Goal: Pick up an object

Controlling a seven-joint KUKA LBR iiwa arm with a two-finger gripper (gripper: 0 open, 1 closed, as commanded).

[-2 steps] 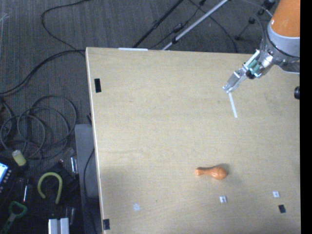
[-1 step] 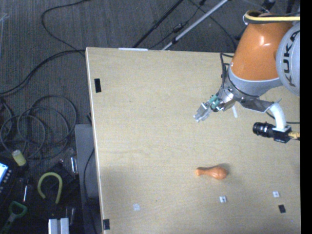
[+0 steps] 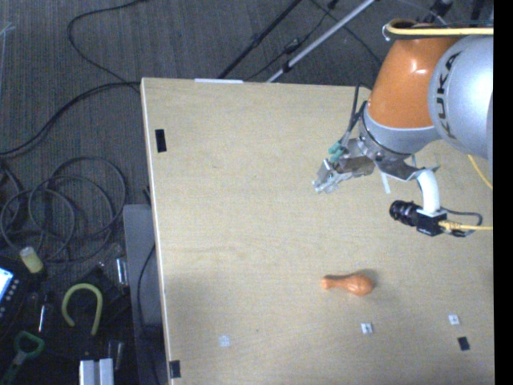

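Tan desk (image 3: 240, 215) carries an orange pear-shaped object (image 3: 349, 283), untouched. We see the hand (image 3: 330, 175) poised well apart, far of it; finger state indiscernible. Pickup remains undone.

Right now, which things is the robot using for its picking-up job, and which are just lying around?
For the job: gripper; orange pear-shaped object on the bench.

Just lying about: black cables; green hook; small markers on the bench.
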